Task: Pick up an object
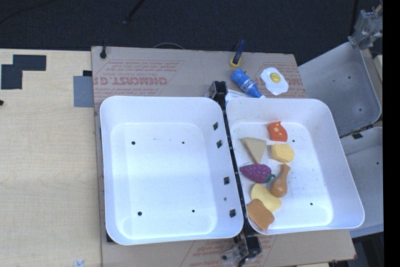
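The right bin holds several toy foods along its left side: a red piece, a tan wedge, a yellow block, purple grapes, a brown drumstick, a yellow piece and an orange bread piece. What looks like the arm's grey end with the gripper sits high at the right edge. It is well above and behind the right bin and far from all the toys.
The left bin adjoins the right one. Behind the bins on the cardboard lie a blue bottle, a fried egg toy and a blue-and-yellow tool. A grey metal plate slopes at the right.
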You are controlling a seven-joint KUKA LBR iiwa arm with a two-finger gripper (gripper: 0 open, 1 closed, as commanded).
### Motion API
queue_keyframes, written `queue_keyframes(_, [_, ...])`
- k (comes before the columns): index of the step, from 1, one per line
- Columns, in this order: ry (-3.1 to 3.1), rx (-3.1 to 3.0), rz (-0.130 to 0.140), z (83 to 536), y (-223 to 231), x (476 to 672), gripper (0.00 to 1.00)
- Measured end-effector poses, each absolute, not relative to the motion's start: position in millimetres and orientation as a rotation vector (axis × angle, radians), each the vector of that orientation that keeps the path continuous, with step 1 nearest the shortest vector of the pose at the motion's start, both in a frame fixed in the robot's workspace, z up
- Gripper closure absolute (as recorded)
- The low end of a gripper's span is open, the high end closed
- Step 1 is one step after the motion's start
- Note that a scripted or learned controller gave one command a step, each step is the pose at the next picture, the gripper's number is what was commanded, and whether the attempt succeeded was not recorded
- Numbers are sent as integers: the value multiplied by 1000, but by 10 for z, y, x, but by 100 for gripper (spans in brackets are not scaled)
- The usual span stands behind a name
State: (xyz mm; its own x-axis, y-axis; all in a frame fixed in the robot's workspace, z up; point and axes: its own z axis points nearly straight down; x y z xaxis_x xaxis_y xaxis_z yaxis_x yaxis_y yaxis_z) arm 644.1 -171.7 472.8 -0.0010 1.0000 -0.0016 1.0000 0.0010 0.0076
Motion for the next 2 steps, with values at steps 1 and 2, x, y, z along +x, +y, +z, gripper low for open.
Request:
queue_keyframes(1, [2223, 2213, 4, 5424, -1711, 6444, 100])
queue_keyframes(2, [2240, 2211, 1, 5373, -186, 6441, 100])
